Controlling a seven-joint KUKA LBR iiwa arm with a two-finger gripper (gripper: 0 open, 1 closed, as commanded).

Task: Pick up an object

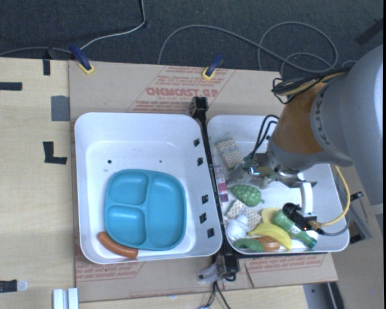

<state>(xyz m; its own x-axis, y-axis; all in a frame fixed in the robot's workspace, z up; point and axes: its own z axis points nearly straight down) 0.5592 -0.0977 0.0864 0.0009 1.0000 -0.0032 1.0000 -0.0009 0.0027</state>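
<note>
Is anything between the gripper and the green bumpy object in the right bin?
Nothing visible lies between them. The gripper hangs just above and right of the green bumpy object, whose top is uncovered. A banana and other small items crowd the right bin nearer its front edge, beside the target rather than over it.

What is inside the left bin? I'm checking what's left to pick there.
The left bin holds a blue divided plate and an orange sausage lying at the plate's near-left edge. Whatever lies under the plate is covered.
</note>
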